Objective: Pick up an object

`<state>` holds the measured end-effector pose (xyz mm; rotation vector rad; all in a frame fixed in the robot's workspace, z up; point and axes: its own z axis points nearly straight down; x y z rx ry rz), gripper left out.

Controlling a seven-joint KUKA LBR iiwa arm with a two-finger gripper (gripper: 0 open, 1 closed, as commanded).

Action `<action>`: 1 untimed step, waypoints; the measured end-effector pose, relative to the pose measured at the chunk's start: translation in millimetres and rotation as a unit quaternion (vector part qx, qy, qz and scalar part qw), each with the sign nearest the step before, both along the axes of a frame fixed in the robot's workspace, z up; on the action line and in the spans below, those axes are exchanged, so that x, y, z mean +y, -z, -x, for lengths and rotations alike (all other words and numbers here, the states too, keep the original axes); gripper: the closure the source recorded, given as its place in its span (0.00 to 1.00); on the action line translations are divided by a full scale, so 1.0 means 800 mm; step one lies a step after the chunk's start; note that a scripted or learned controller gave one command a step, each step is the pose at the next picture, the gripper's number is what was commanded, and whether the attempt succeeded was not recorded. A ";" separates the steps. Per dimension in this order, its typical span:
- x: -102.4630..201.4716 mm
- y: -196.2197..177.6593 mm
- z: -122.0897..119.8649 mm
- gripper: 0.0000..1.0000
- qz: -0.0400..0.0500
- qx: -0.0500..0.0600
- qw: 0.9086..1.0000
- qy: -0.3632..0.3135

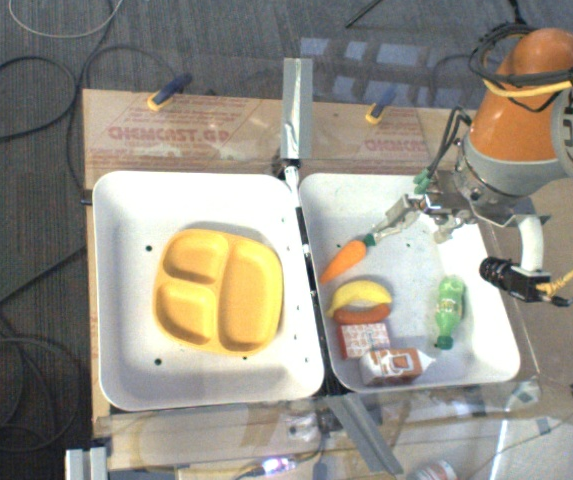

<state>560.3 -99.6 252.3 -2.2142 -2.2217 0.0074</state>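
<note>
Several items crowded the right bin [486, 363]; the gripper [418, 218], fingers apart and holding nothing, risked nudging the carrot [344, 261] aside.

Just off the tips of the gripper [398, 218], on their lower left, a toy carrot [346, 259] lies flat on the white floor of the right bin [486, 363], orange body slanting down to the left, green top pointing up toward the fingers. Below it, farther from the fingers, a yellow banana [360, 294] curves over a red block [363, 314], the two touching. Under those sits a red-and-white box [364, 339], and beside it a small carton [394, 365] on its side. A green bottle [448, 311] lies well below and right of the fingers, cap toward the near wall.
</note>
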 end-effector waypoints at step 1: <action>-0.018 0.156 0.044 0.00 0.000 0.001 0.995 0.101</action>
